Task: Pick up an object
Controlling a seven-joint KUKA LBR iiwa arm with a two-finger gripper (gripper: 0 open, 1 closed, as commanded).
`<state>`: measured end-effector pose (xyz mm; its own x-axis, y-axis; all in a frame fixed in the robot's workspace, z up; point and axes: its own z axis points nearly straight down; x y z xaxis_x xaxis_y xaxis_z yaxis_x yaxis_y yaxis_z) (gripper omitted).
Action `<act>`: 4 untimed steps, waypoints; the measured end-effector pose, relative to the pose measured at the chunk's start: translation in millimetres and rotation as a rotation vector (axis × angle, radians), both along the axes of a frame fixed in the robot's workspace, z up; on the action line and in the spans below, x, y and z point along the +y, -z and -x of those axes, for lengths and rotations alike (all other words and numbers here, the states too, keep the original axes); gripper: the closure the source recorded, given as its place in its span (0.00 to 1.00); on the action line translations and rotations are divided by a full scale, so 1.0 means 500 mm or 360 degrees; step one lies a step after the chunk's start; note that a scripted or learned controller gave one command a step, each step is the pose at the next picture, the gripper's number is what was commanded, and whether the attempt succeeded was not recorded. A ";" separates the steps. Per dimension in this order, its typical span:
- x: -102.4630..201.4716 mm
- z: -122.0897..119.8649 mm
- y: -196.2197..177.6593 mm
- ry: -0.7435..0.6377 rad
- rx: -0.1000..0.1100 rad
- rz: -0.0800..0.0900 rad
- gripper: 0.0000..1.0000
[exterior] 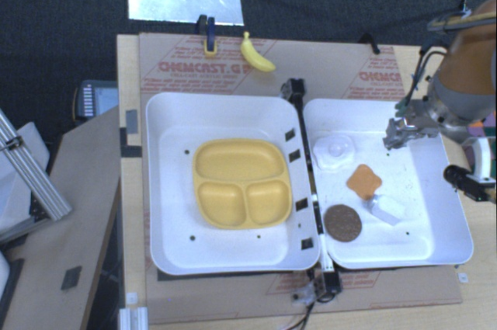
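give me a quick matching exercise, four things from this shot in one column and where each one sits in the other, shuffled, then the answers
Things:
1. yellow tray
2. banana
3. brown disc
4. claw

Places:
A. on the cardboard behind the bins
B. near the front edge of the right bin
C. in the left bin
D. over the back part of the right bin

Pairs: 1-C, 2-A, 3-B, 4-D
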<state>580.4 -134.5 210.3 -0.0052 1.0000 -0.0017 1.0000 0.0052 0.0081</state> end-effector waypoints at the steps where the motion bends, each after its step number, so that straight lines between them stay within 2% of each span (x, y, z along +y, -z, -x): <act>1: -0.001 -0.004 -0.109 0.0000 0.0000 0.0000 1.00; 3: 0.197 0.011 -0.116 -0.0007 0.0011 -0.0005 1.00; 4: 0.323 0.026 -0.094 -0.0009 0.0012 -0.0006 1.00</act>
<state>567.2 27.0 257.2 -0.0107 0.9999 0.0024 0.9999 0.0107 0.0007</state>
